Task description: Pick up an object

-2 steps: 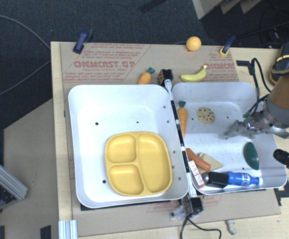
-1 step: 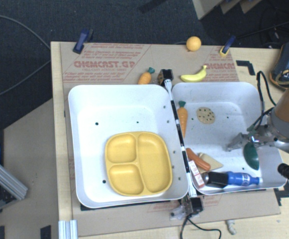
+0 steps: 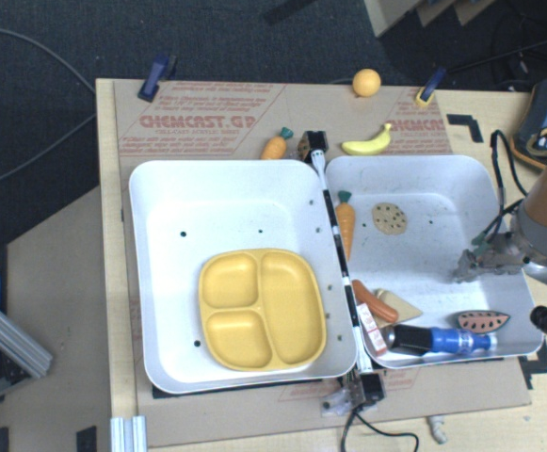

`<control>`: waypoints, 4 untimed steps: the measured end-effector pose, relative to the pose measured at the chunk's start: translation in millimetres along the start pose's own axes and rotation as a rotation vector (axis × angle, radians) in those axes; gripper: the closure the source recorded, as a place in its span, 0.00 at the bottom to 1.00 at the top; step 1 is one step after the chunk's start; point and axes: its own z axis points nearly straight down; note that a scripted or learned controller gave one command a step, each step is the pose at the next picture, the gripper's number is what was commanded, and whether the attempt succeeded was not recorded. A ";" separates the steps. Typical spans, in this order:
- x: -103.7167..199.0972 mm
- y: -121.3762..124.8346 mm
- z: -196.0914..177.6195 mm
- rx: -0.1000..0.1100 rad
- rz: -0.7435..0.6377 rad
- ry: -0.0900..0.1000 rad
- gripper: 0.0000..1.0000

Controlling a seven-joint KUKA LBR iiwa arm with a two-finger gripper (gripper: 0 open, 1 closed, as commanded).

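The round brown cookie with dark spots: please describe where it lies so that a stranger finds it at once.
Look in the right white bin, in its far half. The round brown cookie with dark spots lies flat there, just right of the orange carrot along the bin's left wall. It alone is a flat speckled disc; its neighbours are long.

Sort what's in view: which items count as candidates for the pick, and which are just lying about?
In play, in the right bin with the gripper: carrot, cookie, marker, watermelon slice, hot dog.

Lying about: yellow tray in left bin; banana, orange ball, small carrot on the bench.
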 end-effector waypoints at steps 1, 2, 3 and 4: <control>42.2 103.5 -75.6 -0.003 -0.001 -0.002 1.00; 41.2 102.5 -74.6 0.000 0.000 -0.003 0.00; 100.8 116.8 -47.6 0.003 -0.002 0.000 0.00; 105.3 142.7 11.0 0.001 0.000 -0.003 0.00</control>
